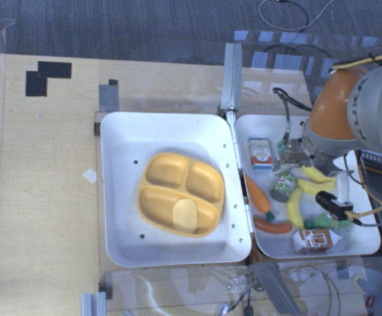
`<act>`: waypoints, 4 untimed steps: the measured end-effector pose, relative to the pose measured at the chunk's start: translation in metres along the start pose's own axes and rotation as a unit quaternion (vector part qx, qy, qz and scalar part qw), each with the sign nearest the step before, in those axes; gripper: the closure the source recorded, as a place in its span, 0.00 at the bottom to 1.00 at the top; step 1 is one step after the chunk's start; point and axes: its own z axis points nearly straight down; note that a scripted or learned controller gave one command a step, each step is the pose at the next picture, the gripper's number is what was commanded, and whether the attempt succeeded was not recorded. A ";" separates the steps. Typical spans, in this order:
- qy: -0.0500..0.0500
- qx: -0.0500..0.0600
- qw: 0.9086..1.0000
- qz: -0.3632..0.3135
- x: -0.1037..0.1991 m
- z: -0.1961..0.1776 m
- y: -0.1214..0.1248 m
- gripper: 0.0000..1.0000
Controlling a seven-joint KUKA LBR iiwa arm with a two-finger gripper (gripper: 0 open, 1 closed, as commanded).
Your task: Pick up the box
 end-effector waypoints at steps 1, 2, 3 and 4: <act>0.000 0.006 0.999 -0.041 0.082 -0.084 0.011 1.00; 0.000 0.008 1.000 0.016 0.146 -0.083 -0.010 1.00; 0.000 0.006 1.000 0.013 0.147 -0.094 -0.008 1.00; 0.000 0.007 1.000 -0.011 0.210 -0.136 -0.020 1.00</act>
